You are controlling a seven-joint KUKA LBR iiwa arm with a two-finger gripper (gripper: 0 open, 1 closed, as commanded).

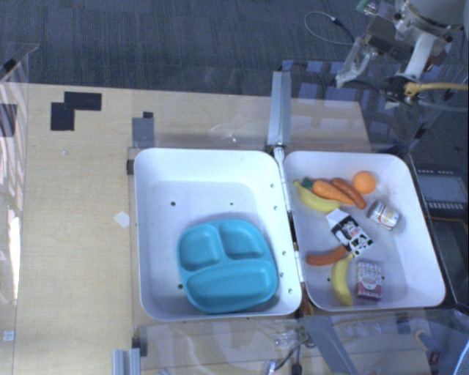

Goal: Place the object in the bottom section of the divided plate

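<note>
A blue divided plate [227,265] lies in the left bin [157,220], with two small sections at its far side and one large section nearest the front. The right bin [418,242] holds a yellow banana [315,198], two carrots [341,191], an orange [364,182], a small can [383,214], a black-and-white carton [351,233], a sausage [327,256], a second banana [341,280] and a pink box [368,280]. My gripper [350,67] hangs high at the top right, beyond the far edge of the right bin and away from every object. Nothing is seen in it.
A metal divider post [279,110] stands between the bins at the back. Black markers [73,108] are stuck on the wooden bench at the far left. Cables [330,22] trail behind the arm.
</note>
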